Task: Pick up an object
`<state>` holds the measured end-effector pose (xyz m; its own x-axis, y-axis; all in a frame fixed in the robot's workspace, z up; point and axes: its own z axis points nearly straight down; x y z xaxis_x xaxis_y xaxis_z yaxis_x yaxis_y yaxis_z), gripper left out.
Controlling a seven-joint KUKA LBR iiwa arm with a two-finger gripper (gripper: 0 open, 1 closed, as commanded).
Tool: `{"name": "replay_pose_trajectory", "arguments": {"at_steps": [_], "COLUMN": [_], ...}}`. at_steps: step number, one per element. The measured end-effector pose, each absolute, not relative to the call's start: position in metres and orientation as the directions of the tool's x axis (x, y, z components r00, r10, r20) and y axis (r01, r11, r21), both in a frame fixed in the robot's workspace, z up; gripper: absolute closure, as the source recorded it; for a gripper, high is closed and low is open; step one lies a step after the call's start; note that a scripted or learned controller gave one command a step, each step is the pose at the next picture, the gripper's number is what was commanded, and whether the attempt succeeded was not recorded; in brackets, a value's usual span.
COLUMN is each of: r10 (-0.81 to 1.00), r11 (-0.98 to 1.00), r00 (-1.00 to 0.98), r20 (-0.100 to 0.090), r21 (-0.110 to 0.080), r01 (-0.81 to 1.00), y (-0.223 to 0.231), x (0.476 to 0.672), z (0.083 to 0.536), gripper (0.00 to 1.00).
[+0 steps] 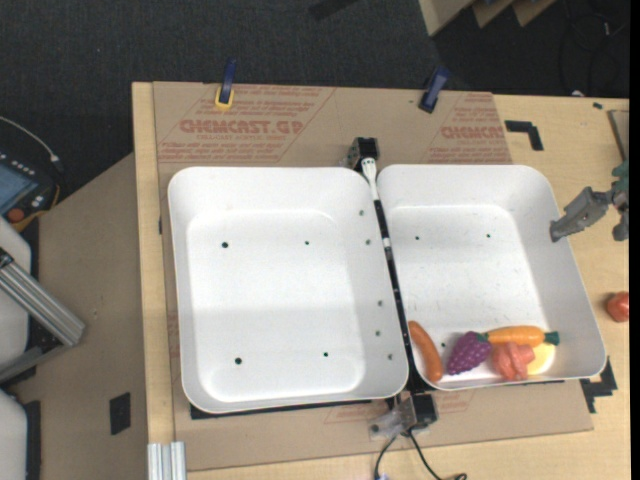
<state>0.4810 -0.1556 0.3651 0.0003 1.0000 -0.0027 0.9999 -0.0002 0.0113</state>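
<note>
**Bright toy food against white bins and tan board**

The two shallow plastic bins, left (pixel 270 298) and right (pixel 480 268), are plain white, each speckled with a few small dark dots. In the right one lie an orange-brown sausage-shaped toy (pixel 425 350), a purple grape-cluster toy (pixel 467 353), an orange carrot toy with a green tip (pixel 520 336), a pinkish-red toy (pixel 510 361) and a pale yellow toy (pixel 541 360). The tan cardboard tabletop (pixel 300 123) carries faded red lettering. A blue-and-yellow clamp (pixel 226 85) and a blue clamp (pixel 434 89) grip its far edge. The grey metal pincer (pixel 583 213) shows at right.
</note>
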Motion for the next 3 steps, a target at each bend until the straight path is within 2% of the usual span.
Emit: {"name": "replay_pose_trajectory", "arguments": {"at_steps": [1, 2, 3], "r10": [1.0, 1.0, 1.0], "r11": [0.0, -0.005, 0.003], "r00": [0.001, 0.005, -0.003], "r20": [-0.008, 0.001, -0.006], "r21": [0.018, -0.006, 0.015], "r01": [1.0, 1.0, 1.0], "y": [-0.18, -0.227, -0.202], "x": [0.48, 0.478, 0.48], "z": [0.489, 0.431, 0.542], "gripper": [0.0, 0.0, 0.0]}}
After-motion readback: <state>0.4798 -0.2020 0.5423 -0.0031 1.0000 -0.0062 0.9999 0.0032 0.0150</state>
